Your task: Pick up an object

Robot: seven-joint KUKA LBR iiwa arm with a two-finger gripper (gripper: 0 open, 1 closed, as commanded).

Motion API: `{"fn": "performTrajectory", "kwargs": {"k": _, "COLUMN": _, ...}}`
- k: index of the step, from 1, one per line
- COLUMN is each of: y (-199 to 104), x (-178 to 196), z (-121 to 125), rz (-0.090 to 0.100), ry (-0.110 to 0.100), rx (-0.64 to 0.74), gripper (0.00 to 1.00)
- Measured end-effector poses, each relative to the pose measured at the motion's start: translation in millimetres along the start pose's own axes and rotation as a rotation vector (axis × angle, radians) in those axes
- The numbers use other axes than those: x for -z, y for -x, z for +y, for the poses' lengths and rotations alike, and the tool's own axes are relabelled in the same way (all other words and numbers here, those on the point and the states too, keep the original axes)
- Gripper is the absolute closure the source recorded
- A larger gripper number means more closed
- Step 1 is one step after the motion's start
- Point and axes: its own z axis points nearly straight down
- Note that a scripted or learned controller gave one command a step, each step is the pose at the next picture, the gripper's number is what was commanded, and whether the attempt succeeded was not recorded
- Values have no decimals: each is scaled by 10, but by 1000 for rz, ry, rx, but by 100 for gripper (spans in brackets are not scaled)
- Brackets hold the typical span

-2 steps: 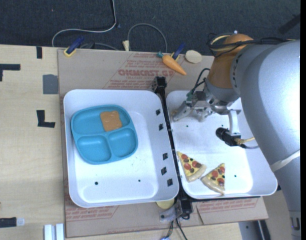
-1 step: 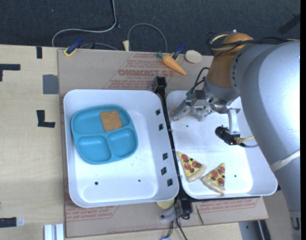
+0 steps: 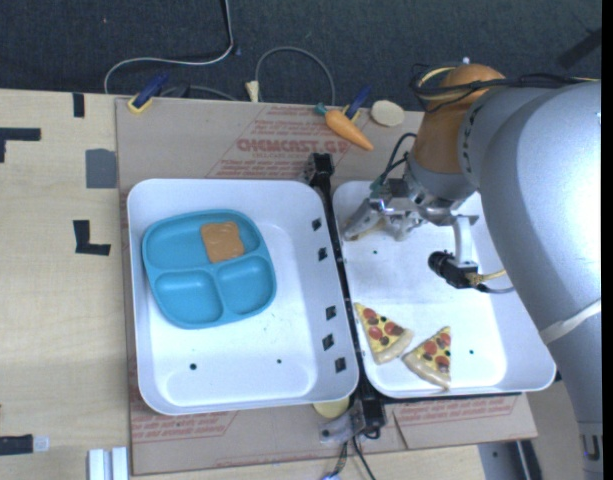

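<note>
Reaching in from the right, the grey arm is hanging its gripper [image 3: 378,220] low over the far end of the right bin [image 3: 486,368], fingers spread and clasping nothing. Two pizza slices [image 3: 384,332] [image 3: 432,355] are lying at that bin's near edge. A blue divided plate [image 3: 186,293] carrying a brown toast piece [image 3: 223,240] is sitting in the left bin [image 3: 236,383].

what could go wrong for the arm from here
1. The gripper sits over the right bin's upper left, far from both pizza slices, so closing here likely grabs nothing.
2. It is close to the divider between bins and could bump it.
</note>
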Motion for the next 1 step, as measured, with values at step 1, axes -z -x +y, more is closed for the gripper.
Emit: {"fn": "performTrajectory", "kwargs": {"k": 1, "y": 23, "x": -5, "z": 147, "rz": 2, "ry": -6, "rx": 3, "gripper": 0}}
